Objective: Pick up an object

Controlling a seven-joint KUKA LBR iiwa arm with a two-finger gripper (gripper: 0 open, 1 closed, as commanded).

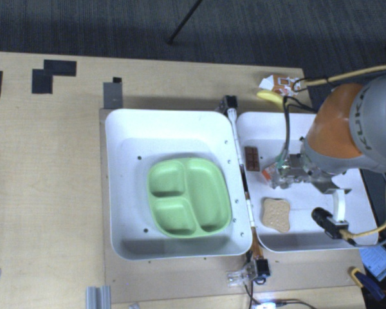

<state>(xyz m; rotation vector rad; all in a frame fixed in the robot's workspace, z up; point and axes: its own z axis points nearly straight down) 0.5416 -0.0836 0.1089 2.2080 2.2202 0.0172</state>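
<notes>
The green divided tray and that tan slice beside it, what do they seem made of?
Green divided tray: probably moulded plastic, with a smooth, even colour and soft sheen. Tan slice: looks like toast, likely a foam or plastic toy, with a matte speckled face.

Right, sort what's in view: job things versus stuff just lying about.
Job:
robot hand
tan bread-like slice
small brown block
right white bin

Lying about:
green divided plastic tray
left white bin
yellow-and-white scrap beyond the bins
</notes>
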